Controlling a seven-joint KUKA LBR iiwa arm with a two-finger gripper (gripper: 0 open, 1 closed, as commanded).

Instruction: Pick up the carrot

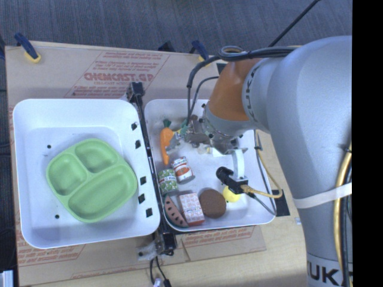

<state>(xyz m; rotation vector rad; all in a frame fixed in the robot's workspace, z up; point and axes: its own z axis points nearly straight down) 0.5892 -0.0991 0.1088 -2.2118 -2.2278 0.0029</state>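
The carrot (166, 141) is orange with a green top and lies along the left wall of the right bin (263, 217), in its upper left part. My gripper (184, 134) reaches in from the right below the orange-banded wrist and sits just right of the carrot's upper end, very close to it or touching. The wrist and cables hide how the gripper stands.
Below the carrot in the right bin lie two small cans (182, 170) (168, 181), a watermelon slice (172, 211), a red-and-white box (191, 208), a brown round piece (212, 202) and a yellow item (231, 194). The left bin (30, 124) holds a green divided plate (93, 179).
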